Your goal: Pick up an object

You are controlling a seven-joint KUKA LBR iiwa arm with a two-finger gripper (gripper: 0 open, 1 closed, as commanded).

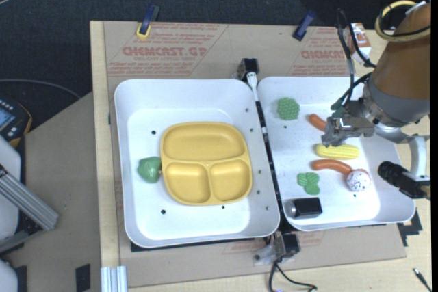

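The bench (205, 44) carries two white bins. The left bin (137, 202) holds a yellow divided plate (205, 162) near its middle, with a green leafy toy (149, 168) touching the plate's left edge. The right bin (373, 212) is partly covered along its right side by the arm (405, 72), whose bulk is cut off at the frame edge. The gripper (340, 137) hangs over the bin's middle, just above a yellow corn cob (337, 151); its tips are dark and blur into the cob's upper edge, so whether the fingers are apart, together or around the cob cannot be told. An orange sausage (331, 165) lies just below the cob. Another orange piece (316, 122) pokes out left of the gripper, its far end hidden under it. A black block (306, 207) sits near the bin's front edge. A green broccoli-like toy (288, 108) lies toward the back left corner, a smaller green piece (308, 181) toward the front, and a white speckled ball (357, 180) right of the sausage.
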